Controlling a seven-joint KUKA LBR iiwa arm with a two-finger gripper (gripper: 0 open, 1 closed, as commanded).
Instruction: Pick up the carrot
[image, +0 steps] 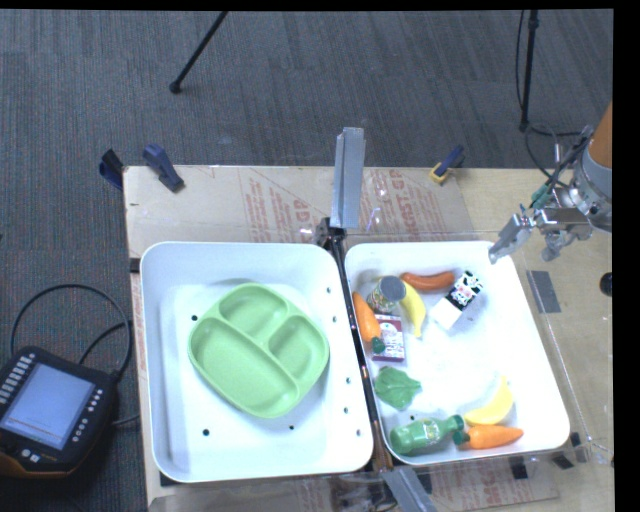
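We see the gripper (527, 232) hovering just outside the right bin's (540, 345) far right corner, fingers apart and holding nothing. Inside the right bin, a carrot (492, 436) lies at the near edge, touching a green bottle (427, 434), with a banana slice (493, 403) just behind. The left bin (160, 350) holds a green divided plate (259, 349).

Dark grey carpet floor (250, 90); tripod leg (198, 52); handheld pendant (50, 410) lower left; cardboard-topped bench (250, 200).
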